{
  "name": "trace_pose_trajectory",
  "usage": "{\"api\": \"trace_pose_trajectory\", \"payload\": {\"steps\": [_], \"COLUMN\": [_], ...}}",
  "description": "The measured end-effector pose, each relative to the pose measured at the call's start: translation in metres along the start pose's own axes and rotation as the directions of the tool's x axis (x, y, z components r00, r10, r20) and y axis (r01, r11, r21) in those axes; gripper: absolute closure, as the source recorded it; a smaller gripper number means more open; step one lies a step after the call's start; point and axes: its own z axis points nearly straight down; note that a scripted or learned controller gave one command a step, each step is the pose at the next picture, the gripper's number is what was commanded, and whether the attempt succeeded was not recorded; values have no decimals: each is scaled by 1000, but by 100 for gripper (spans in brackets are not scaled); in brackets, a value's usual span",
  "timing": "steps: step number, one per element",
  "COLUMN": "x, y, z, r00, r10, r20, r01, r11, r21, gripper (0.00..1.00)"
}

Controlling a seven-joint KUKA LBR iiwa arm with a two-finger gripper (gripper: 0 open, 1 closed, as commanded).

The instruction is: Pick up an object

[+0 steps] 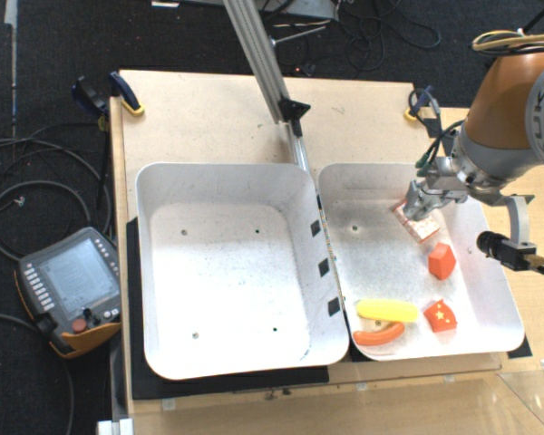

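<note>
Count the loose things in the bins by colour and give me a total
Orange-red: 3, a block, a smaller block with a yellow mark, a curved piece
Yellow: 1, a long piece
Pink and white: 1, a flat item under the gripper
Total: 5

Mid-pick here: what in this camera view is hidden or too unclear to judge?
- Gripper: finger state unreadable, too small and seen from above.
- Pink-and-white item: partly covered by the gripper; contact unclear.
- Arm: cut off by the right edge.
- Orange-red curved piece: partly under the yellow piece.
</note>
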Motion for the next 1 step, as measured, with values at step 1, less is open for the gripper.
{"api": "trace_pose_trajectory", "payload": {"steps": [1], "x": [0], "y": [1], "z": [-3], "r00": [1000], "r10": [0], "r20": [-1], "r01": [0], "r11": [1000], "r21": [4], "gripper": [100]}}
